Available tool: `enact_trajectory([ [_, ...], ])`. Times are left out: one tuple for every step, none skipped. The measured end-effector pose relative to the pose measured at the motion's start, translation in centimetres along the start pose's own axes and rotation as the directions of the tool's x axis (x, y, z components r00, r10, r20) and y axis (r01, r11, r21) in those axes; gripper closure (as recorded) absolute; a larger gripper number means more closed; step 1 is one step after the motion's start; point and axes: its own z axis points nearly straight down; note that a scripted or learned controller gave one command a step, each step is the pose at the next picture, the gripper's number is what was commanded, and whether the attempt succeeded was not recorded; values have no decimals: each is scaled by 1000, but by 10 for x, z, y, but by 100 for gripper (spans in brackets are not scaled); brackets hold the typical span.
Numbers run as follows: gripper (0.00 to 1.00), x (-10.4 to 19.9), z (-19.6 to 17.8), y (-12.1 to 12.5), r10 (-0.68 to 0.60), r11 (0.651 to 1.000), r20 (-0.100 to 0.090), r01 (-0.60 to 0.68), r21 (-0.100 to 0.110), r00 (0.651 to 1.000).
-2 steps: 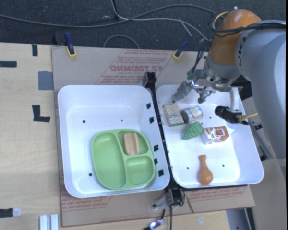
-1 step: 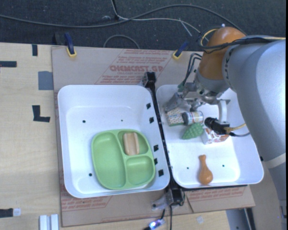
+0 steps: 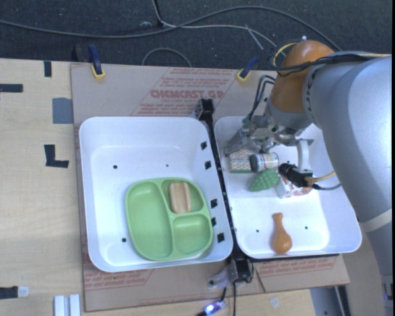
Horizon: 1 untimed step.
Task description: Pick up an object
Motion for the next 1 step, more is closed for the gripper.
enact_trajectory([
  [100, 1, -10, 0, -1, 1000, 0, 1, 0, 1000],
])
